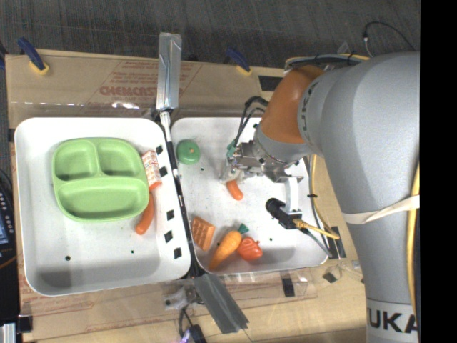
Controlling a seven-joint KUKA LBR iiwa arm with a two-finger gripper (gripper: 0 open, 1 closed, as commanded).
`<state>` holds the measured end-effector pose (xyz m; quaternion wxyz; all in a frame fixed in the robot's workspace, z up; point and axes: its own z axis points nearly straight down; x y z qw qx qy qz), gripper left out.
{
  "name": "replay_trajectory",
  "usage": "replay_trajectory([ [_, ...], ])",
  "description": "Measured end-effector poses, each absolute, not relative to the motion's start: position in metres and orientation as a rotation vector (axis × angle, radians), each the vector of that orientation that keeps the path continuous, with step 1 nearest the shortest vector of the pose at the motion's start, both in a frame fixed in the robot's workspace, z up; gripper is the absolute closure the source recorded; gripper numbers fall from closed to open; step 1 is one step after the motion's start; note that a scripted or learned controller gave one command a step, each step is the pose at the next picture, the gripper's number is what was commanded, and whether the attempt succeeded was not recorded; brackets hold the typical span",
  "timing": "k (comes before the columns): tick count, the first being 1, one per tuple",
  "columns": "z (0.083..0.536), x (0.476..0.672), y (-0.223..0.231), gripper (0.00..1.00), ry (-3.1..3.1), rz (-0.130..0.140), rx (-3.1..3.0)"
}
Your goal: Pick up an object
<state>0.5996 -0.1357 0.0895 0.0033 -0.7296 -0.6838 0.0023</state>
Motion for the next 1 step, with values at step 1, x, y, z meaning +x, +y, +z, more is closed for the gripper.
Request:
replay_trajectory([
  [1,0.2755,0.5947,-0.1093,1.00,-2.234,0.001,-2.209],
])
